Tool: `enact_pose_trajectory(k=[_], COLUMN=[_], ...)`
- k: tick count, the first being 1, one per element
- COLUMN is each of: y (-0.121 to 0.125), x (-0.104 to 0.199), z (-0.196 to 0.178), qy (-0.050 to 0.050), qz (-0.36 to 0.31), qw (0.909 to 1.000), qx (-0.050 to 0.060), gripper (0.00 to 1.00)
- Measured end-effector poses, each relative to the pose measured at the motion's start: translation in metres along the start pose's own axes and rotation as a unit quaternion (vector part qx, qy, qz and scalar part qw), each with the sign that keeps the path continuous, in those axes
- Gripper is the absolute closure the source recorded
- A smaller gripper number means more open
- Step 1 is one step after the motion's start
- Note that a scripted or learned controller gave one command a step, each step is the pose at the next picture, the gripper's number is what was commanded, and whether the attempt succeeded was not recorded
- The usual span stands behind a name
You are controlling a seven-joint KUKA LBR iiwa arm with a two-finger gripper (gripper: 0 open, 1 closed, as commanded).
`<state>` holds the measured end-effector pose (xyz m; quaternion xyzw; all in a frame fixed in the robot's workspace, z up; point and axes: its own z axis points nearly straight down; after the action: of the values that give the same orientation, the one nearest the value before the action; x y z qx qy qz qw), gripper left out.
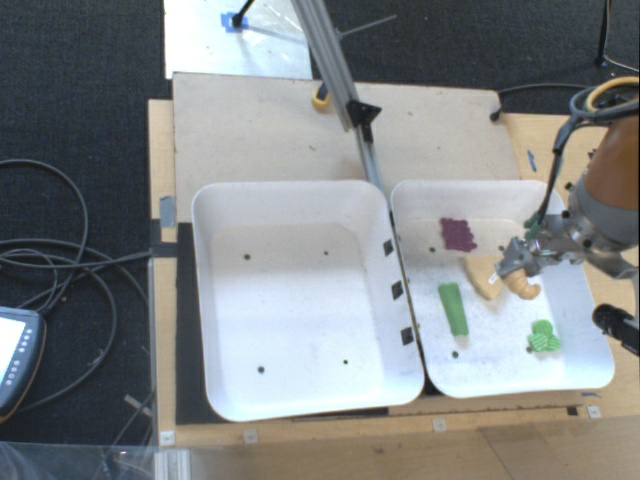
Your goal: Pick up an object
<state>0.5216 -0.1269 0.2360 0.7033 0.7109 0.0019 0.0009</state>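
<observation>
The tool point(522, 264) is hanging low in the right bin point(590, 373), seemingly touching the tan croissant point(522, 287); its grip cannot be told.

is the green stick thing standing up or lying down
Lying down: the green cylinder rests flat along its length on the right bin's floor.
</observation>
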Motion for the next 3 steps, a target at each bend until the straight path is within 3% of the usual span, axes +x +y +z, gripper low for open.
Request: enact_pose_trajectory(k=[3], y=[0.035], x=[0.149], z=[0.005], qy=[0.0], qz=[0.0], qw=[1.0], qx=[0.001], gripper=[1.0])
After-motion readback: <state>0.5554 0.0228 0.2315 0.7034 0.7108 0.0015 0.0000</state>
